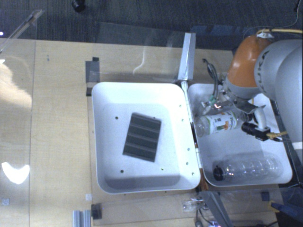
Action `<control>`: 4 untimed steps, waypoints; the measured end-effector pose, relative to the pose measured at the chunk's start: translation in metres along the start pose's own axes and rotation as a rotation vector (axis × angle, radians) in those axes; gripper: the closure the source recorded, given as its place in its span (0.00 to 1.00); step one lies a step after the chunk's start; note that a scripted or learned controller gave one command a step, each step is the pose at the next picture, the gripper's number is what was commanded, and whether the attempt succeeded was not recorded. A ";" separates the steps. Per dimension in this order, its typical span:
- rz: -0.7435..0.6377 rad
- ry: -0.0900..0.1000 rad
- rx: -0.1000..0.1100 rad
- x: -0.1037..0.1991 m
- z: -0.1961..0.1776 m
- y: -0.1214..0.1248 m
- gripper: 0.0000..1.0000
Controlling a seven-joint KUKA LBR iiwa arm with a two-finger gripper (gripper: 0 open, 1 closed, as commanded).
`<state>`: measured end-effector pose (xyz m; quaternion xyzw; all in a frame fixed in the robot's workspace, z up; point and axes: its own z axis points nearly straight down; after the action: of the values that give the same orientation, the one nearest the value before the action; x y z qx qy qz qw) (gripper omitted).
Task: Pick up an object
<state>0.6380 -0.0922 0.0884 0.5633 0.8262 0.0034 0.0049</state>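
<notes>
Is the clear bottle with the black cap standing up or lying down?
Lying down: the bottle rests on its side in the right bin.

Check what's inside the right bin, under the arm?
In the right bin: a small labelled bottle lying just below the tool, and a clear plastic bottle along the near wall. The arm covers the bin's far right part.

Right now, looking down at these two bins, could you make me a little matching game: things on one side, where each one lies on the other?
Things:
1. dark ridged slab
2. small labelled bottle
3. clear bottle with black cap
4. orange band

Places:
A. near edge of the right bin
B. on the arm, above the right bin
C. middle of the left bin
D. right bin, just below the gripper

Pairs: 1-C, 2-D, 3-A, 4-B
</notes>
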 end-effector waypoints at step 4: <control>-0.021 0.003 0.007 0.024 -0.123 -0.016 0.00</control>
<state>0.6125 -0.0759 0.2107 0.5547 0.8320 0.0011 0.0018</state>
